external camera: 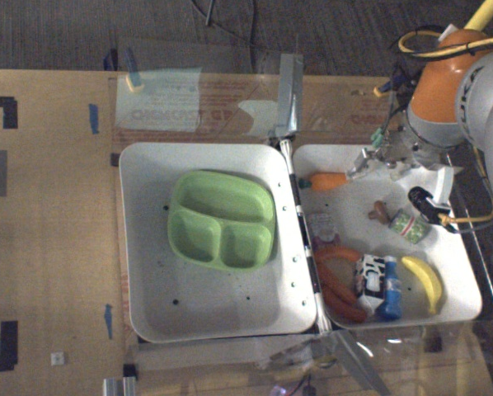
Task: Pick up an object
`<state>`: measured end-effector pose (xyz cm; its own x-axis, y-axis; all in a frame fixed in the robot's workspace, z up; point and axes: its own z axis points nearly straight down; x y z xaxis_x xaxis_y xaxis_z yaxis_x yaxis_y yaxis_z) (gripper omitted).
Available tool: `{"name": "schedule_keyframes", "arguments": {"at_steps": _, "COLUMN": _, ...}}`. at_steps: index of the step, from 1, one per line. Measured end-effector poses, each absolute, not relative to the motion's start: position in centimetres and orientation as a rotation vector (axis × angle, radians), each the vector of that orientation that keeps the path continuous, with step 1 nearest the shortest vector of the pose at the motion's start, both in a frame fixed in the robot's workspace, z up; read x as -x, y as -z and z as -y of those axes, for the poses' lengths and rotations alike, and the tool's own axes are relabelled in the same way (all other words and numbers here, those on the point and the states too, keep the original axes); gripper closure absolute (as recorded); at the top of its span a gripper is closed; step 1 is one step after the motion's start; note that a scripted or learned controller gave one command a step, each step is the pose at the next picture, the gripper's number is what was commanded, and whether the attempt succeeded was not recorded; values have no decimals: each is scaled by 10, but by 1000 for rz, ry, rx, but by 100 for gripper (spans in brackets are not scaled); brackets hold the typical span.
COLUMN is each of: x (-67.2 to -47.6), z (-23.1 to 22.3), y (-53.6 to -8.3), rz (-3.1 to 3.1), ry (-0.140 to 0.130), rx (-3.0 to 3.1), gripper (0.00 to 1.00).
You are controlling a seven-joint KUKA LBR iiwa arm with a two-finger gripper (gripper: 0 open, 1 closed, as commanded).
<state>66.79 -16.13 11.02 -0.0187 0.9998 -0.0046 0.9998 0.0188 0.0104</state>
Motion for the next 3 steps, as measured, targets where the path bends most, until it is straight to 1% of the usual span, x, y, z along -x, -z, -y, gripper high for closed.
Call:
{"name": "schedule_keyframes", "arguments": {"at_steps": 1, "x": -561, "z": 215, "y": -91, "rz": -2395, "ry": -13, "rx": -2051, "gripper": 0}}
{"name": "schedule_keyframes", "arguments": {"at_steps": 2, "x": -560, "z": 222, "y": -102, "rz": -2377, "ry": -3, "rx": -2052, "gripper": 100}}
{"name": "schedule_keyframes", "arguments": {"at_steps": 3, "x": -593, "z": 155, "y": -203, "rz": -2178, "ry": -2, "rx": -2261, "gripper": 100}}
